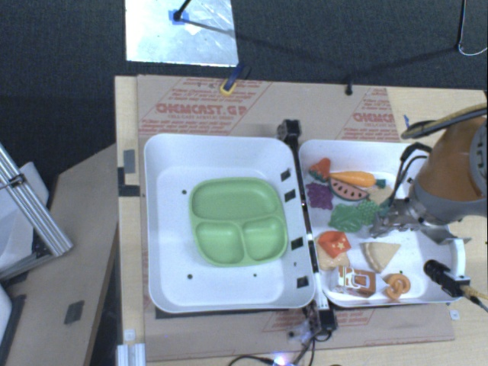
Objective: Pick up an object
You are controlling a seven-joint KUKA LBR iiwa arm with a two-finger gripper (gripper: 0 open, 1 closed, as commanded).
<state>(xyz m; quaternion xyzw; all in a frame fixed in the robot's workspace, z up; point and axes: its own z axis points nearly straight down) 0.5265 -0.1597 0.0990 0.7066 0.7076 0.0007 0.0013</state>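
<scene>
Brown protective paper with red lettering covers the tabletop (198,105); dark carpet lies beyond, with a silver sheet (183,23) on it. Two white bins sit side by side. Left bin (164,204): one green divided tray (235,221). Right bin (389,155): a heap of toy food, about eight pieces. Counted: one orange carrot (353,178), one watermelon slice (347,191), one purple grape bunch (320,195), one green leafy piece (352,217), one red piece (334,242), one tan wedge (379,253), one pretzel (396,284), one boxed item (355,280). Gripper (386,219) is low in the right bin, at the right edge of the leafy piece; wedge just below it. Finger opening cannot be made out, nor any hold.
</scene>
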